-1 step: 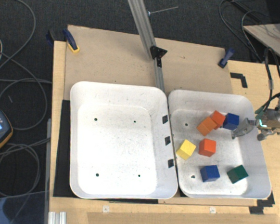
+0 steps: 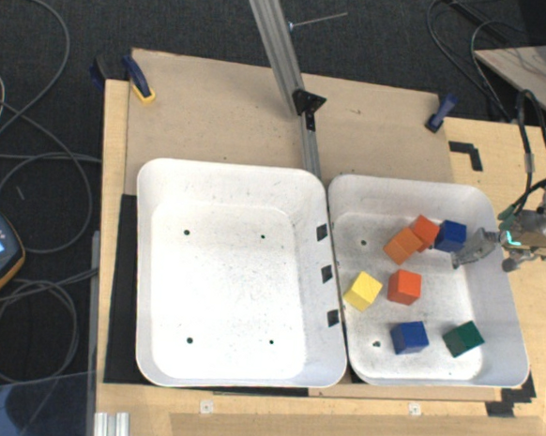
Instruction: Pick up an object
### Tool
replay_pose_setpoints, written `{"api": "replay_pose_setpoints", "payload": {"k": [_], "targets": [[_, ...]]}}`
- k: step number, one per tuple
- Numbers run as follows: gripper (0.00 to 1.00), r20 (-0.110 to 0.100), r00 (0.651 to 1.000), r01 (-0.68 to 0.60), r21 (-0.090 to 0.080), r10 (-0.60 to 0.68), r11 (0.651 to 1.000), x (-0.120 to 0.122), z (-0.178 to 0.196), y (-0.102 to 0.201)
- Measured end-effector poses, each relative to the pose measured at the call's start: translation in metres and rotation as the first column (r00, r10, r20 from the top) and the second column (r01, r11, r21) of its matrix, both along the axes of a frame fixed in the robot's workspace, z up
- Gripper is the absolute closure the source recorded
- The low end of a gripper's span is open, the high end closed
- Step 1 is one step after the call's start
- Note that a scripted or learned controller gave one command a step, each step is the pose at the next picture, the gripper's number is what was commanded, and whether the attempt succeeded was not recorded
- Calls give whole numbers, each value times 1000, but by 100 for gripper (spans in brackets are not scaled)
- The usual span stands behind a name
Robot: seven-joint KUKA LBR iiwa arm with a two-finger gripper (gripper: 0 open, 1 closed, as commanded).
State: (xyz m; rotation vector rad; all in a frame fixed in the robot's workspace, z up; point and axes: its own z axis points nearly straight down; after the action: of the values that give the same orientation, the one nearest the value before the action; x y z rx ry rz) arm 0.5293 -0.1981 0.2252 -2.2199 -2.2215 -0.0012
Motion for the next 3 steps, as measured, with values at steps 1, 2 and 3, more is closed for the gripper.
{"api": "replay_pose_setpoints", "payload": {"k": [1,2,3], "targets": [[0,-7,1000,1,2,-1,1000,-2,-63,2],[0,-6,1000,1,2,-1,1000,-8,-124,7],[0,-3,1000,1,1,-1,1000,-9,-126,7]]}}
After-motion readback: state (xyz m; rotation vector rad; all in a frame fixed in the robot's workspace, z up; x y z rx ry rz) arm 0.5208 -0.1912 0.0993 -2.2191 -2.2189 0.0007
